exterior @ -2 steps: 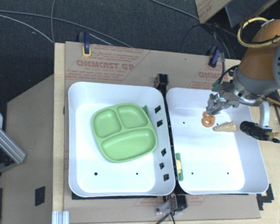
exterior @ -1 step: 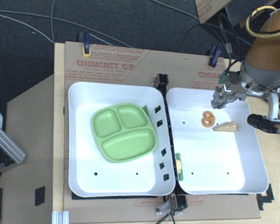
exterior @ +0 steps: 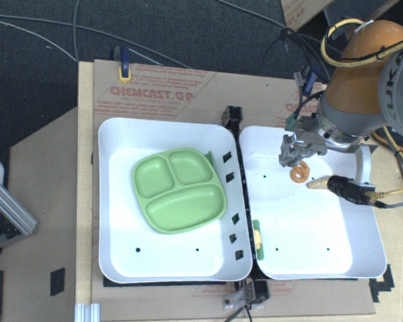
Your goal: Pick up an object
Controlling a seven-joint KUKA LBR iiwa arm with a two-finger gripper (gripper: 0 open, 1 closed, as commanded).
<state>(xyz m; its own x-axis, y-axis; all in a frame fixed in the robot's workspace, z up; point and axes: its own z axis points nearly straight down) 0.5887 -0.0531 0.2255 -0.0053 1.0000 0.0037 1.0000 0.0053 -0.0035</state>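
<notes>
My gripper [exterior: 292, 155] hangs over the far part of the right bin [exterior: 318, 259], near its middle. A small orange-brown ring [exterior: 299, 174] lies just in front of the gripper tip, close to it or touching it; I cannot tell which. A green divided plate [exterior: 179, 189] rests flat in the middle of the left bin [exterior: 115, 240]. A thin green and yellow stick [exterior: 257, 236] lies along the left wall of the right bin.
The grey arm with its orange band [exterior: 367, 65] reaches in from the upper right over the far right corner of the right bin. A row of black clips [exterior: 234, 200] runs along the divide between the bins.
</notes>
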